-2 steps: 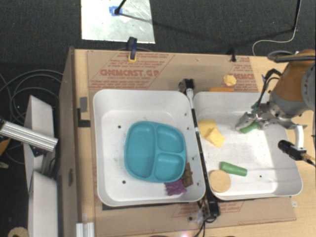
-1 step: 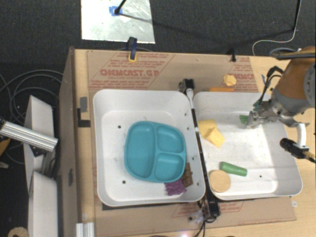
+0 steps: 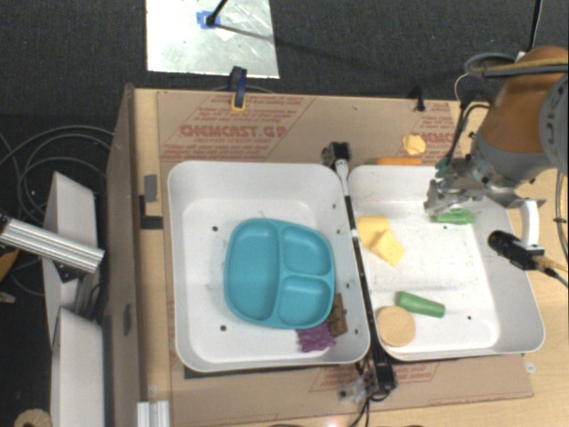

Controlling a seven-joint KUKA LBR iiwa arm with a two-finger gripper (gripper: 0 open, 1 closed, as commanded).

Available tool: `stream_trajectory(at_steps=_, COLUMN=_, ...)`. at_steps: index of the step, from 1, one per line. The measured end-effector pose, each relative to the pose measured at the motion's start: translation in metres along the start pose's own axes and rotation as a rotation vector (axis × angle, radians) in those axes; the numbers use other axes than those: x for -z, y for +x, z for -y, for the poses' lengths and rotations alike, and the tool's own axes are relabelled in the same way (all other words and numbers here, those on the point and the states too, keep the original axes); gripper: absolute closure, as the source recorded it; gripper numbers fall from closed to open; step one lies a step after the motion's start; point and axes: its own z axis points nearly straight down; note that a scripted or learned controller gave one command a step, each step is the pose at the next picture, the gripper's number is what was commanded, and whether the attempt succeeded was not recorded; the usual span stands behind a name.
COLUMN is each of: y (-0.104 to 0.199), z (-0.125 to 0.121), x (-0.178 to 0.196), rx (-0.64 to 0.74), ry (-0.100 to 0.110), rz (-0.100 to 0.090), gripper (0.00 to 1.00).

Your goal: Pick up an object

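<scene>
the hand [image 3: 444, 205] hung over a green piece [image 3: 456, 216] by the right bin's [image 3: 516, 327] far wall (grip state: cannot tell); a clipped edge could skid it away.

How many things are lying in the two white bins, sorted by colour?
Blue: 1, divided plate
Purple: 1, small piece
Brown: 1, small piece
Yellow: 1, cheese-like wedge
Green: 2, long piece, small piece
Tan: 1, round disc
Total: 7
</scene>
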Motion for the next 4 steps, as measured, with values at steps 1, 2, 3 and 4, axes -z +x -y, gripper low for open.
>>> stream_trajectory(at_steps=1, y=-0.005, z=0.002, x=-0.005, rx=-0.008, ry=0.005, rz=0.002, gripper=0.00)
stream_trajectory(at_steps=2, y=-0.019, z=0.026, x=-0.015, rx=-0.011, ry=0.009, rz=0.003, gripper=0.00)
stream_trajectory(at_steps=3, y=-0.072, z=-0.065, x=-0.047, rx=-0.007, ry=0.000, rz=0.006, gripper=0.00)
stream_trajectory(at_steps=4, y=-0.050, z=-0.026, x=-0.059, rx=-0.010, ry=0.010, rz=0.002, gripper=0.00)
